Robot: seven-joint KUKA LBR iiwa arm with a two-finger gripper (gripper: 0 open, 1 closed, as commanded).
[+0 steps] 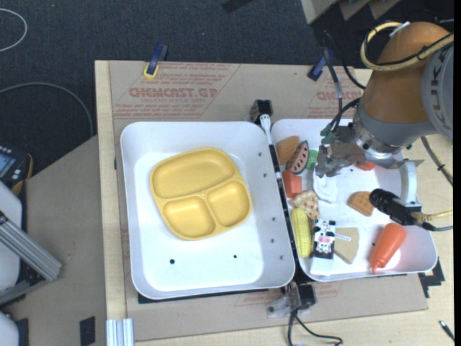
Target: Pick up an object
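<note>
My gripper [325, 170] hangs low over the middle of the right bin [425, 259], just above a white object [325, 188]. Around it lie a watermelon slice [299, 156], a brown bread-like piece [286, 148], a red-orange piece [292, 184], a waffle-like piece [307, 204], a corn cob [302, 232], a small black and white carton [325, 239], a tan wedge [348, 243], a brown pastry [361, 203] and an orange carrot [386, 246].
The left bin [137, 193] holds a yellow three-compartment plate [199, 192]. A black cylinder [390, 205] on the arm juts over the right bin. Clamps sit at the bench's back edge, and cables trail behind.
</note>
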